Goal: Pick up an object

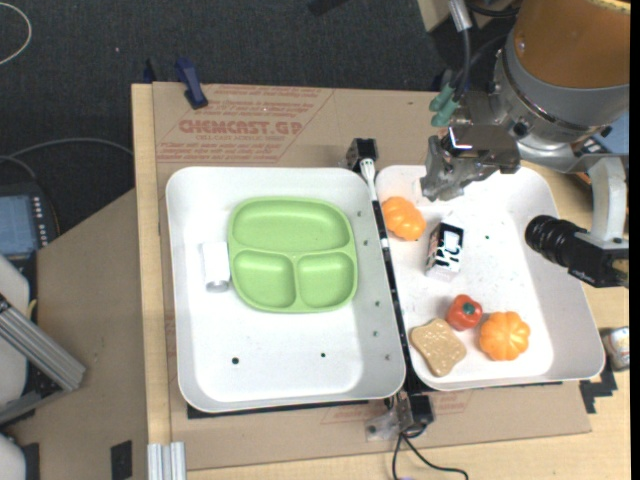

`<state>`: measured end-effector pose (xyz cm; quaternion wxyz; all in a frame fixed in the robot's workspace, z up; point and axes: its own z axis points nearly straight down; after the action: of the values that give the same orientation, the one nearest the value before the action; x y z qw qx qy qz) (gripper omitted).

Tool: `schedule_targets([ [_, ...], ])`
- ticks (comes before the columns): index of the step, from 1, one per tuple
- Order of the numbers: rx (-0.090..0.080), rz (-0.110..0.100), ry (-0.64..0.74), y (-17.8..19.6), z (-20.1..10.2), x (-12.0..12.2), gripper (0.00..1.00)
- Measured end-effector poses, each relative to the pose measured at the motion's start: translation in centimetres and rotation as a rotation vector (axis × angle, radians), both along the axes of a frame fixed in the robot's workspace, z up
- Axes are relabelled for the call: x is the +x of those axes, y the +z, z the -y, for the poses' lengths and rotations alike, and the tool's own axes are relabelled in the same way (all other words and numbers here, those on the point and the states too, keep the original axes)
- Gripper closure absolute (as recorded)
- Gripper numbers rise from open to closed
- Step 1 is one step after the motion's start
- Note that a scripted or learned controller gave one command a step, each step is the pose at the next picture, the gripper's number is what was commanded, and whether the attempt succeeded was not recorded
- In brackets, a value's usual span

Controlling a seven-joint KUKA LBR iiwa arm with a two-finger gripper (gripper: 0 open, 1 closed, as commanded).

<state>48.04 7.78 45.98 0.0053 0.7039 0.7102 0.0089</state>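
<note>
From the overhead camera we saw the gripper point(445, 183) hanging over the far corner of the right bin point(545, 268), close to the rim shared with the left bin point(195, 298). We could not tell how its fingers stood. Just below it lay an orange fruit point(403, 218), round and glossy, almost against that rim. Bare white floor opened beside the gripper toward the arm. Nearer us sat a black-and-white carton point(444, 248), a tomato point(464, 312), a toast slice point(438, 346) and a small pumpkin point(503, 335). A green divided plate point(292, 254) lay well across the divider.
</note>
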Motion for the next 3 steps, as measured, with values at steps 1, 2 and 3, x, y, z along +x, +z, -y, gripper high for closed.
schedule_targets([
  [1, -0.006, -0.029, -0.007, -8.0, -1.7, -0.2, 1.00],
  [2, -0.004, -0.007, -0.013, 2.2, 2.4, 0.0, 1.00],
  [3, -0.006, -0.030, -0.004, -5.9, -2.5, -0.2, 1.00],
])
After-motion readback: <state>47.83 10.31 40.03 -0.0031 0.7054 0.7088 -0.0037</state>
